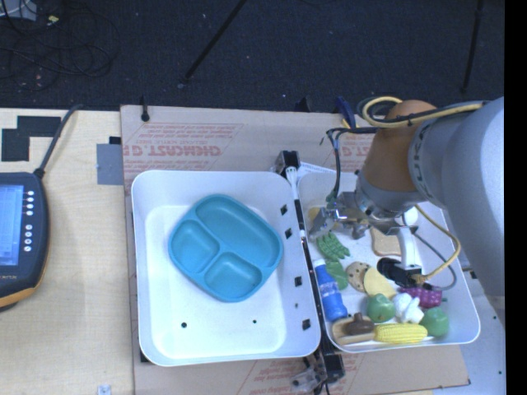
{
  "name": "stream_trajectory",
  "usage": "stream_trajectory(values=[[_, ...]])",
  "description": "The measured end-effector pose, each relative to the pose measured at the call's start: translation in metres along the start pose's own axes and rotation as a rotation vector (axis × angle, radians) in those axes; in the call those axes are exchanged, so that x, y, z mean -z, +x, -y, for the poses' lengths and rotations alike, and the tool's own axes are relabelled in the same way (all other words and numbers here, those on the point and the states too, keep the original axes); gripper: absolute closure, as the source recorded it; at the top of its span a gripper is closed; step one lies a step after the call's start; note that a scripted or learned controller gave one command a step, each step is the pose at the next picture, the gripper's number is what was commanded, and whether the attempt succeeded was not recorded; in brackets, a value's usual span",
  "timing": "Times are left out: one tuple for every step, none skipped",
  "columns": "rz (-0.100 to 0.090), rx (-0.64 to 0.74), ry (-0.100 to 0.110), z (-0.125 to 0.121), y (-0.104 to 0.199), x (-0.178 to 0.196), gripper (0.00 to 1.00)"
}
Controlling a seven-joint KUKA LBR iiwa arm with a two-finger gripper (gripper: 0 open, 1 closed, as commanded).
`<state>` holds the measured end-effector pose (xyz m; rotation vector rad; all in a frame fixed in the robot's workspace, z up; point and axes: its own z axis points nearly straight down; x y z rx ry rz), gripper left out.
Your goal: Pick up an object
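Camera view looks down at a slant on two white bins set side by side on the surface. The left bin (pixel 156 303) carries a blue divided plate (pixel 224 246); the right bin (pixel 469 323) holds the clutter of small things from which one is to be picked.

The arm (pixel 445 163) comes in from the right, and its gripper (pixel 344 217) hangs over the upper left part of the right bin, near the wall shared with the left bin. The metal parts there are small and tangled with cables, so whether it is released or clenched I cannot tell, and nothing can be made out held in it.

The nearest candidate is a green leafy toy (pixel 333 246), lying just below the gripper in the picture, that is, toward the near edge of the bin. Its long axis seems to run down and slightly right. Further the same way lies a blue bottle (pixel 330 292) along the shared wall, lengthwise toward the near edge. The corn cob (pixel 401 332) lies crosswise near the front rim, well apart from the gripper.

A pick of the leafy toy would likely call for a short shift toward the near edge before descending.
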<state>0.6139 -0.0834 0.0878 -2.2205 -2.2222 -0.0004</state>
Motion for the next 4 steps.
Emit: stream_trajectory(values=[[0.000, 0.000, 0.001, -0.024, -0.001, 0.000, 0.00], [-0.001, -0.001, 0.005, 0.020, -0.002, 0.000, 0.00], [-0.001, -0.002, 0.003, 0.037, 0.001, 0.000, 0.00], [-0.002, -0.003, 0.003, 0.036, 0.001, 0.011, 1.00]])
